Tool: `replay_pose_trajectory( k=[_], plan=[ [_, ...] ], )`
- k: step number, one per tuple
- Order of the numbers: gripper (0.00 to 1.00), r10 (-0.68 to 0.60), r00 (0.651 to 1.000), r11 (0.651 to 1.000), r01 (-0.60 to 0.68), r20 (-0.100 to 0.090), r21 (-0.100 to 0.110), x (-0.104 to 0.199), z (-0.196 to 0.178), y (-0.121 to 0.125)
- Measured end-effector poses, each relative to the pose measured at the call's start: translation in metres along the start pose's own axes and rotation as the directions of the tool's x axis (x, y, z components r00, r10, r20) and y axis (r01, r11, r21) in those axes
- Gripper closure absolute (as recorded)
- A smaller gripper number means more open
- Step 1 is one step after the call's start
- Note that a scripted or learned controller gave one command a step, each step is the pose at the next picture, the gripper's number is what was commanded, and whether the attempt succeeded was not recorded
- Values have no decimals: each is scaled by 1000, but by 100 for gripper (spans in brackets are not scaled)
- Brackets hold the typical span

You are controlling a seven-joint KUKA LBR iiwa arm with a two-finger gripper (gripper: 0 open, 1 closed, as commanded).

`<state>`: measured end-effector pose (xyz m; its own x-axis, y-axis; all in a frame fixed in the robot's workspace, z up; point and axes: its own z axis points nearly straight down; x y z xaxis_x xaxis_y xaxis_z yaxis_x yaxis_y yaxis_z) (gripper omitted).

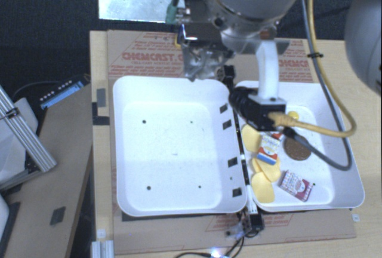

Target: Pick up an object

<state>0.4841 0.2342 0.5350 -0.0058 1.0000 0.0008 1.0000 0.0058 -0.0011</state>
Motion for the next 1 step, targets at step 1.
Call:
replay_pose_trajectory(
  k=[1],
  plan=[
    [100, 12, 1000, 1000, -12, 1, -3, -76, -1, 2]
  ],
)
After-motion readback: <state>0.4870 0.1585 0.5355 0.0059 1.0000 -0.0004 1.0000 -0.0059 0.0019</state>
